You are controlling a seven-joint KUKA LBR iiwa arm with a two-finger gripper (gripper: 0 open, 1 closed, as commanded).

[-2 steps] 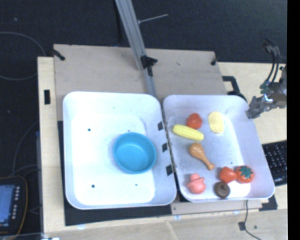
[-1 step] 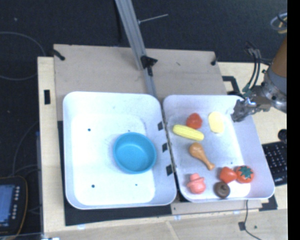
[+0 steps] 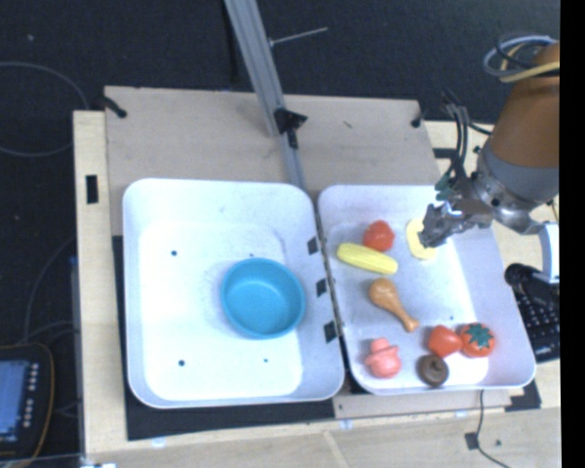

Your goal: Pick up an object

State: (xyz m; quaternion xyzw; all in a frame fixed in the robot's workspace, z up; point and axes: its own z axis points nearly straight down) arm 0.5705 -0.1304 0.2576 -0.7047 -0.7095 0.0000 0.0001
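Pale yellow object (image 3: 419, 241): lies in the upper part of the right bin (image 3: 487, 261), partly covered by the gripper (image 3: 435, 230), whose dark tip stands directly over its upper right portion. The view is too coarse here to settle whether the tip touches the object or merely hangs just above it, and how the tool is set, wide or narrow, cannot be told.

Arm (image 3: 515, 159): enters from the right, its grey wrist sloping down and leftward below the orange band (image 3: 526, 115); black cables run along its upper side.

Neighbouring items in the right bin: a red round toy (image 3: 377, 235) just left of the yellow object; a yellow corn cob (image 3: 367, 257) below that, lying slantwise; a brown drumstick (image 3: 394, 302) near the centre. Along the bin's lower edge sit a pink toy (image 3: 382, 357), a dark brown ring (image 3: 432, 369), a red fruit (image 3: 444, 340) and a tomato with a green top (image 3: 477, 339), the last two touching.

Open room: bare white floor lies to the right of and below the yellow object, as far as the bin's right rim. The left bin (image 3: 166, 213) holds a blue bowl (image 3: 262, 296) near its centre, with wide bare floor around it. A grey metal bar (image 3: 258, 61) slants down to the divide between the bins.
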